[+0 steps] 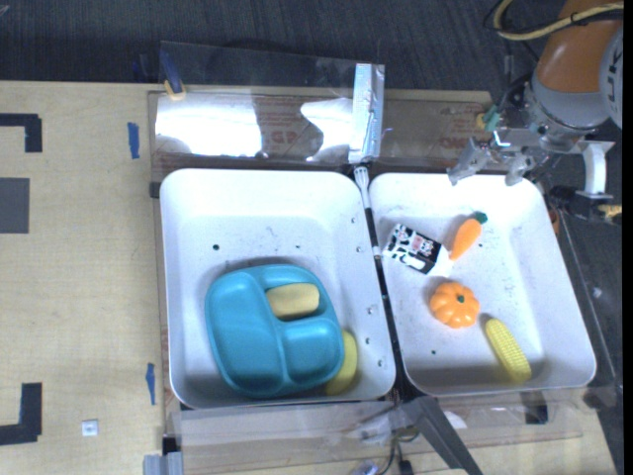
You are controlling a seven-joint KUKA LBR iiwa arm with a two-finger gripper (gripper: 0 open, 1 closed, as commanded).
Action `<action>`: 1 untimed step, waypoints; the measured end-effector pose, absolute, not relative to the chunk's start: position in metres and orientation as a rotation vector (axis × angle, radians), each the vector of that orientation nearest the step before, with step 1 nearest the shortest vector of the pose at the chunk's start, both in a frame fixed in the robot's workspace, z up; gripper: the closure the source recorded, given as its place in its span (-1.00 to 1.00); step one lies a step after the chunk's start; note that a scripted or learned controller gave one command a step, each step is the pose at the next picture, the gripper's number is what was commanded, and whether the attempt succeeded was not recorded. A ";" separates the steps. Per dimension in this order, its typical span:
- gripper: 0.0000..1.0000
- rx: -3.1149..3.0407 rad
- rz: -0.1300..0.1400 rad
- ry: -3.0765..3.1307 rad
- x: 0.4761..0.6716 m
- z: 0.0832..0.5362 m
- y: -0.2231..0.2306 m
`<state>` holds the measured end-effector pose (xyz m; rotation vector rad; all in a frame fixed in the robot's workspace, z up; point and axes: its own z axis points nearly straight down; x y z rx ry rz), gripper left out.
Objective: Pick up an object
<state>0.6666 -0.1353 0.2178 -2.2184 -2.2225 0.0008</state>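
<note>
Well below jaws point(490, 161): carrot point(466, 235)

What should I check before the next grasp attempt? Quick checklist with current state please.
1. Gripper free of any load: ok, nothing shows between its fingers.
2. Gripper above the right bin: ok, it hangs over the bin's far rim, above the objects.
3. Targets present: ok, carrot, pumpkin, corn cob and black-and-white card lie in that bin.
4. Targets separated: mostly ok; pumpkin and corn lie apart, carrot tip sits close to the card, contact cannot tell.
5. Finger opening wide enough: ok, the fingers are spread.
6. Left bin option: not ok, the blue tray partly covers the yellow items.
</note>
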 end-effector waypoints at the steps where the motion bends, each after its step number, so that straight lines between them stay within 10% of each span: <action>1: -1.00 -2.566 0.002 -1.807 0.633 0.258 -0.107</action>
